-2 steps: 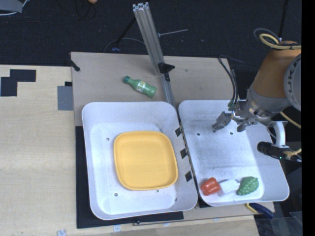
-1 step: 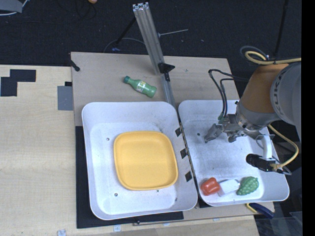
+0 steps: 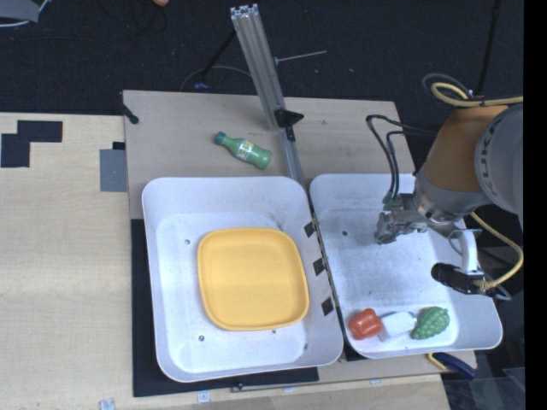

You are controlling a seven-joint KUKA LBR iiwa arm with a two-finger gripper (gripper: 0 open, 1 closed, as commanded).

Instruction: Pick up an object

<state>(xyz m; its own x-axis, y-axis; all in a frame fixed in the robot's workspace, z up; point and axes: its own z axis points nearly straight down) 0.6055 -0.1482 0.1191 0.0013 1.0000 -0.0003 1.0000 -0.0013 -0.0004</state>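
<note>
Overhead, the grey arm with its orange band (image 3: 457, 148) reaches in from the right over the right-hand shallow white bin (image 3: 363, 203). Its small two-finger gripper (image 3: 389, 229) hangs above bare bin floor, upper middle of that bin; finger state cannot be told, too small and dark. Along the bin's near edge lie a red rounded pepper-like toy (image 3: 366, 323), a small white block (image 3: 397, 325) just beside it, and a green bumpy grape-like cluster (image 3: 430, 323). All three sit well apart from the gripper. Left white bin (image 3: 171, 203) holds a square yellow plastic plate (image 3: 253, 278). Green plastic bottle (image 3: 244, 150) lies on the bench behind the bins.
</note>
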